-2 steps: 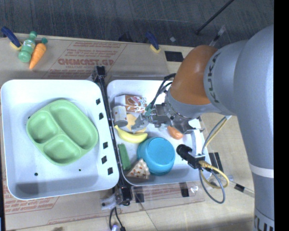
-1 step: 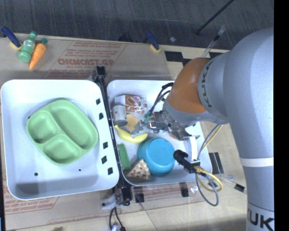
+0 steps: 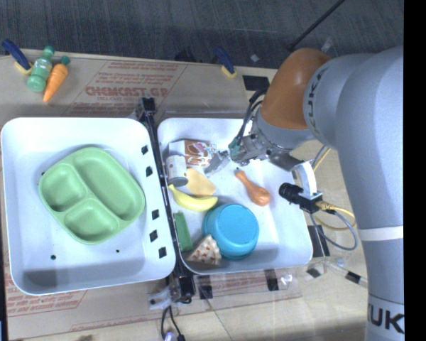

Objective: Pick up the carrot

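Bins (image 3: 28,190) glossy white plastic; green tray (image 3: 92,194) matt; bench (image 3: 128,84) cardboard-like.

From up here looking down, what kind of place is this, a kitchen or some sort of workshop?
Probably a robot test bench in a lab, not a kitchen. The food looks like toys: a banana and a chicken drumstick lie in a shallow white bin, and a big grey arm reaches over them.

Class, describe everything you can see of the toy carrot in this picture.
The carrot is a small orange toy, plastic by its look, with a green leafy top. It lies tilted on the brown cardboard beyond the left bin, outside both bins, top pointing up-right. A green toy lies against its left side. The gripper is far off, over the right bin.
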`<state>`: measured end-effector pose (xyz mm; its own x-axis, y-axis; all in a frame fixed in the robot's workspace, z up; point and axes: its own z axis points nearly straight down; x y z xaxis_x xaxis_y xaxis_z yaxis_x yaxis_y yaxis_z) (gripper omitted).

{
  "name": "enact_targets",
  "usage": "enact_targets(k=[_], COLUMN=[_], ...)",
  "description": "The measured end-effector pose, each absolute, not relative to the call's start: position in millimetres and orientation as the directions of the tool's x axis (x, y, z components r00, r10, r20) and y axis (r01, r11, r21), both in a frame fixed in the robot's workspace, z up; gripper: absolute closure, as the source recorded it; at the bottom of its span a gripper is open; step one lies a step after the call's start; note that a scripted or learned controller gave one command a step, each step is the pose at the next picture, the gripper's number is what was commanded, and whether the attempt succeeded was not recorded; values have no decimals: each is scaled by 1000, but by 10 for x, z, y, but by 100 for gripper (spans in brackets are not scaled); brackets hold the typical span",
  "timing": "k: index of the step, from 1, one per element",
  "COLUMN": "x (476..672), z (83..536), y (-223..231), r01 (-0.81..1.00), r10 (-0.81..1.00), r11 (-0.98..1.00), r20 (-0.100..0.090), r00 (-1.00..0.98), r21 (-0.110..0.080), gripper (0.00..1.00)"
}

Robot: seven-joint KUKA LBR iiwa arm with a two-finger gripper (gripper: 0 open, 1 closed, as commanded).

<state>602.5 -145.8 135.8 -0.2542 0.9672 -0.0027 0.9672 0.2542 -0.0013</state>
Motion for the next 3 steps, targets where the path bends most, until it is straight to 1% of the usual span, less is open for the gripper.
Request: enact_targets(k=[1, 2, 3], x=[5769, 6567, 5927], z=[931, 933, 1632], y=[-1018, -1954, -1541], r01=[923, 953, 959], r10=[923, 953, 959], r11=[385, 303, 285], r20=[0, -2, -2], r00=[-385, -303, -285], r21=[-1, -5, 0], gripper=[0, 0, 0])
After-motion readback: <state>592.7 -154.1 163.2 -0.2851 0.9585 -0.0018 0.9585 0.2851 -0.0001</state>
